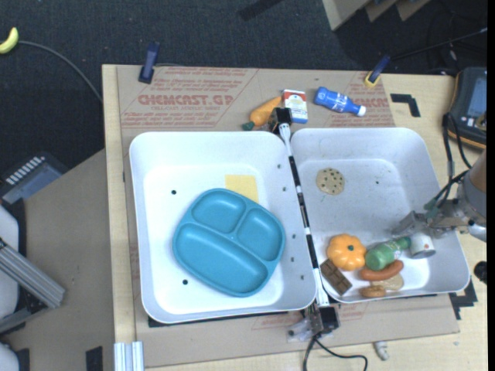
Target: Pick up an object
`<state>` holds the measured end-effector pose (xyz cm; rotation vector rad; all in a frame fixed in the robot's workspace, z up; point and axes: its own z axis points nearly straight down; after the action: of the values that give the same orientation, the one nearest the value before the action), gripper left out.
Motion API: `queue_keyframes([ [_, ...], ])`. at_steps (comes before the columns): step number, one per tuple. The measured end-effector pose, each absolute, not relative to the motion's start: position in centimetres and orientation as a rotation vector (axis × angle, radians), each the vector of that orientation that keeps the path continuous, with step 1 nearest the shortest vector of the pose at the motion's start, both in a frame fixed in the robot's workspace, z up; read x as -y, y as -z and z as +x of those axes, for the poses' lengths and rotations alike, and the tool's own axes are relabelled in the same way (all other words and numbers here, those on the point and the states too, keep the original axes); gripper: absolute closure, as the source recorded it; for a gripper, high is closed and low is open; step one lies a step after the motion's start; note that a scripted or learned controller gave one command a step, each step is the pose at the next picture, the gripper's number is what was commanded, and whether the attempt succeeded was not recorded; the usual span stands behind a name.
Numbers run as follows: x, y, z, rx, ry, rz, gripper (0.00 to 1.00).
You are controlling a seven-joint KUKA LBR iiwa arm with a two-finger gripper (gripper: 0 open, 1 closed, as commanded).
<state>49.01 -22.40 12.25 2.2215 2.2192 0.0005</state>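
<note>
My gripper (415, 232) reaches in from the right edge, low over the right bin (363, 149). It hangs just right of a cluster of toy food in the bin's near corner: an orange pumpkin (345, 252), a green vegetable (380, 255), a red sausage (382, 271), a brown chocolate bar (335, 277) and a small tan piece (376, 289). The gripper sits close to the green vegetable's right end; I cannot tell whether they touch. A round cookie (330, 180) lies alone further back in that bin.
The left bin (155, 161) holds a blue divided plate (229, 241) and a yellow cheese slice (242, 185). Behind the bins on the board lie an orange toy (265, 112), a small carton (295, 106) and a blue bottle (338, 101).
</note>
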Motion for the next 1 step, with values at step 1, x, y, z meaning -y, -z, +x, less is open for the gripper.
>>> queue_keyframes([
  [1,20.01,-8.42,53.97,-2.222,-0.001,2.219,0.00],
])
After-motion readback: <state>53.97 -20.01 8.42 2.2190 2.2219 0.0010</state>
